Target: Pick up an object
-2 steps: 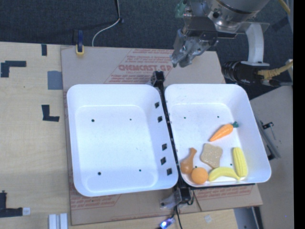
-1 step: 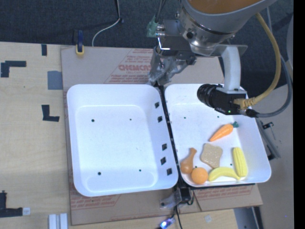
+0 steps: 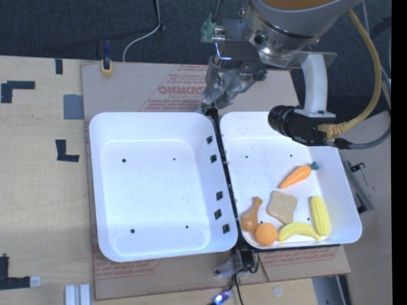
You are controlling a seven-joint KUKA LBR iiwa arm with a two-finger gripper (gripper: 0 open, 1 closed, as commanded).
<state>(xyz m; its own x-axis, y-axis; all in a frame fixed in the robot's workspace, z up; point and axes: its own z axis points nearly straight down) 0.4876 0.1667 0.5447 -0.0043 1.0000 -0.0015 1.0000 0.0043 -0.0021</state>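
Two white bins are seen side by side on a cardboard sheet (image 3: 172, 88) at the centre of the frame. The left bin (image 3: 102, 170) and the right bin (image 3: 346, 189) meet along a dark seam that runs down the middle.

The arm (image 3: 299, 5) enters at the upper right, its orange band cut off by the top edge. The gripper (image 3: 213, 103) is held at the upper centre, just over the far end of the seam where the two bins meet. Its tips are dark and narrow together against the seam, and whether they are apart or closed cannot be told; nothing is seen between them. A black cylinder (image 3: 292, 124) on the wrist is seen over the upper rim of the right bin, with a yellow hose (image 3: 372, 75) looped beside it.

The objects are all gathered in the lower right corner of the right bin, well apart from the gripper. A carrot (image 3: 296, 176) lies tilted, its green tip toward the upper right. Below it a bread slice (image 3: 282, 206) is seen, with a drumstick (image 3: 252, 216) to its left and an orange (image 3: 266, 234) at the lower rim. A banana (image 3: 297, 232) lies along that rim, and a corn cob (image 3: 320, 216) stands lengthwise at the far right.

A yellow clamp (image 3: 106, 65) is fixed at the upper left corner of the cardboard.
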